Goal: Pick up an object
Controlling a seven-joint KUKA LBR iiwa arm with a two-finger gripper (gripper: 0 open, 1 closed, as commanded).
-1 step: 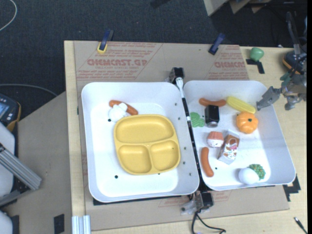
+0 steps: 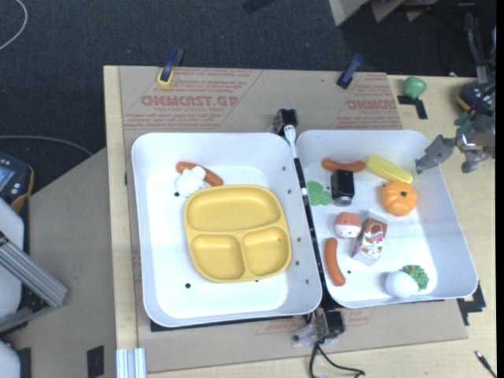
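Nothing is lifted yet, so the whole pick remains to be done. The hand (image 2: 455, 152) hangs at the 3 o'clock edge of the scene, over the outer rim of the right bin (image 2: 449, 211), and nothing sits between its parts. Whether it is spread wide or drawn narrow cannot be told from this slant, since the metal pieces there are small and tangled in outline.

All candidate objects lie in the bins. In the right bin a banana (image 2: 389, 168) rests closest to the hand, toward its 9 o'clock, with an orange pumpkin-like fruit (image 2: 398, 198) just beside it at 6 o'clock. A sausage (image 2: 343, 164) and a black block (image 2: 342, 186) lie further toward the divider, near a green leaf piece (image 2: 317, 194). A small carton (image 2: 370, 240), a second sausage (image 2: 335, 261) and a white and green piece (image 2: 405, 281) fill the 6 o'clock half.

The left bin (image 2: 153, 235) holds a yellow divided tray (image 2: 236, 232), with a sausage and white lump (image 2: 193, 178) at its 11 o'clock.

Open room is best along the right bin's 3 o'clock wall, where bare white floor runs from the pumpkin down to the white and green piece. The middle cluster is crowded, its pieces near or touching. The banana looks the easiest reach, though it lies close to the far rim.
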